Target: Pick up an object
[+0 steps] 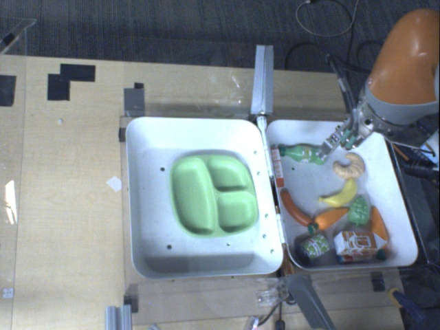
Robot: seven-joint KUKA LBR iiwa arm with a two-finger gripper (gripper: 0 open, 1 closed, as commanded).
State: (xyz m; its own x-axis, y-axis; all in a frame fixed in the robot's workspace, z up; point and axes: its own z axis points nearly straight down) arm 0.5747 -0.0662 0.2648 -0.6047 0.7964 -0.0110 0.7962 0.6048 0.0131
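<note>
Though labels blur, the pincer (338,141) hovers by the green bottle (300,154).

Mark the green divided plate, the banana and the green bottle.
green divided plate (199,201): camera view, on its long left compartment.
banana (342,196): camera view, on the middle of its curve.
green bottle (300,154): camera view, on its body, lying on its side.

Bright even light, soft shadows, slight blur

Light wooden bench (62,205) bears two shallow white bins side by side: left bin (148,253) at 9 o'clock, right bin (405,249) at 3 o'clock (edges touching).
</note>
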